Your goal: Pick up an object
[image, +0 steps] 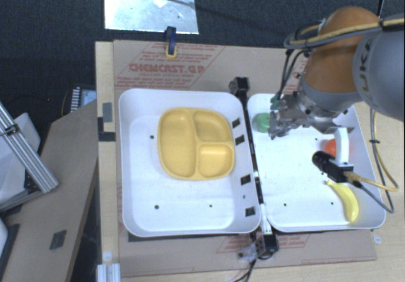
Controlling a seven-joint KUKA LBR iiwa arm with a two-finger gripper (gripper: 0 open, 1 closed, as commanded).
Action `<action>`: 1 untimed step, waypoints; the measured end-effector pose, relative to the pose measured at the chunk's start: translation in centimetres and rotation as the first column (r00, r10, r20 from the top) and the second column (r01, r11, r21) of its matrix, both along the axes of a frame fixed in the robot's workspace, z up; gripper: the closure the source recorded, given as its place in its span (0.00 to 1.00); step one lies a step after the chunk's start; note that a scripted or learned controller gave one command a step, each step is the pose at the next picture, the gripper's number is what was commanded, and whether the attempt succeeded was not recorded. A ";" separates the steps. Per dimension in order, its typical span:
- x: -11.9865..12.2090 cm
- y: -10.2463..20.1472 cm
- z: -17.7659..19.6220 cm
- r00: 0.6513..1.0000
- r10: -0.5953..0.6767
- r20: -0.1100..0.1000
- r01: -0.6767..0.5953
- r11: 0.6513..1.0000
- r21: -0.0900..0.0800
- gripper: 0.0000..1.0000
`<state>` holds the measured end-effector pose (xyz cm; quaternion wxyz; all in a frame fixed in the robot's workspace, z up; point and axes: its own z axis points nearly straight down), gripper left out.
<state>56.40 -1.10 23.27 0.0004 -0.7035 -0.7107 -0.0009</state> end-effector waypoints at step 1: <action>-1.3 4.8 -1.2 1.000 0.000 -0.001 0.000 1.000 0.000 1.00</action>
